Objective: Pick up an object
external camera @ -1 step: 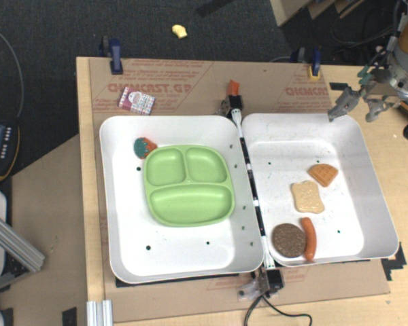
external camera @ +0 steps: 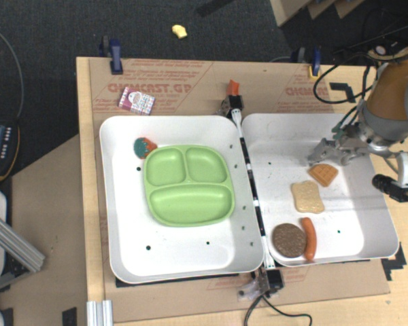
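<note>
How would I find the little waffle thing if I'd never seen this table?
Look in the right white bin, the one the robot arm reaches into. Near its top, just below the hand, lies the small waffle. It is golden brown with a grid pattern, darker than the pale bread slice under it, and unlike the round brown patty and orange sausage.
</note>
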Robot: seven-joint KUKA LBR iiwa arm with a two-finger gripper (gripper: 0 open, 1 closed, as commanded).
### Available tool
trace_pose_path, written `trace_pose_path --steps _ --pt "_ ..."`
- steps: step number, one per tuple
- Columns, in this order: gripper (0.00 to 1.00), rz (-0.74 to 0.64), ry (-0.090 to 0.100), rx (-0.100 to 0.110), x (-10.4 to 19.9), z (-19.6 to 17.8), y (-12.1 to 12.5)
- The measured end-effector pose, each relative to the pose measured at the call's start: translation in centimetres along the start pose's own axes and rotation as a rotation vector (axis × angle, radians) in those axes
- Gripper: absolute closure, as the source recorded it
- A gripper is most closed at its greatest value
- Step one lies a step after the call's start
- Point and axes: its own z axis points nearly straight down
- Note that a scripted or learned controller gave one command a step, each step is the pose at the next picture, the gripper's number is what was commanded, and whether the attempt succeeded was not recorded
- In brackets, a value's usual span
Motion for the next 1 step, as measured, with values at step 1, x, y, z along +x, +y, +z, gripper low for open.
trace_pose_path --steps 1 --pt "0.00 -0.002 -0.009 -0.007 5.11 0.35 -5.03"
